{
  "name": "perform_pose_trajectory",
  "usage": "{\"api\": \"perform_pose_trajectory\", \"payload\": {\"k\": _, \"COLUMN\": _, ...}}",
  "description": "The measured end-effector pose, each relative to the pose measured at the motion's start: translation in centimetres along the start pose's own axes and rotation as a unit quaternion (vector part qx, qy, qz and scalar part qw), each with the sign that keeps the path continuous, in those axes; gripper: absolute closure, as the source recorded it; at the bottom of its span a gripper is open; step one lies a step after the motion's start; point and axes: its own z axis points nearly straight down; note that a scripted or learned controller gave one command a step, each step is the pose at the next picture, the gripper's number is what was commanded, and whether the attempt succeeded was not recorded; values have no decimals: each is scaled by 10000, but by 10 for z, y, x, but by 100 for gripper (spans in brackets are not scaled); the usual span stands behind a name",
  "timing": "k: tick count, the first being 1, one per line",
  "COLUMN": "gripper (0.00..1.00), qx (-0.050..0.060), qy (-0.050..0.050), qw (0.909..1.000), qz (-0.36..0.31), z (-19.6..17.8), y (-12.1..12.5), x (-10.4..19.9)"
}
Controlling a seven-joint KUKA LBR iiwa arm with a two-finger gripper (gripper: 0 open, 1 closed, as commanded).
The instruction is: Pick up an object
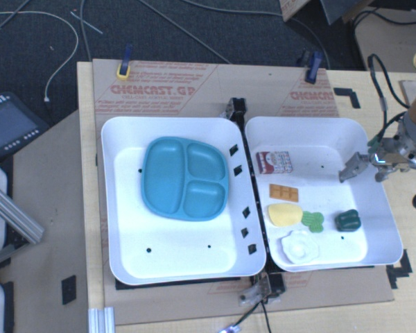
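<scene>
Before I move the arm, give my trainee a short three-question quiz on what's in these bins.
1. True or false: the blue divided plate lies in the left bin.
2. Which item sits nearest the gripper? A) white fried egg toy B) dark green pepper toy C) red-and-white packet
3. Fill in: the yellow toy lies just below the orange ____.

Key: 1 true; 2 B; 3 waffle.
</scene>
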Motion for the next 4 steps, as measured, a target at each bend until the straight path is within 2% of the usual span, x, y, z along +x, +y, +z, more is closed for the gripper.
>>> {"api": "perform_pose_trajectory", "payload": {"k": 2, "gripper": 0, "qx": 3, "qy": 32, "qw": 10000, "qz": -4, "z": 95, "y": 0, "x": 1}}
{"api": "perform_pose_trajectory", "payload": {"k": 3, "gripper": 100, "qx": -23, "qy": 7, "qw": 10000, "qz": 0, "z": 82, "y": 1, "x": -1}}
{"api": "perform_pose_trajectory", "payload": {"k": 4, "gripper": 100, "qx": -60, "qy": -27, "qw": 10000, "qz": 3, "z": 28, "y": 12, "x": -4}}
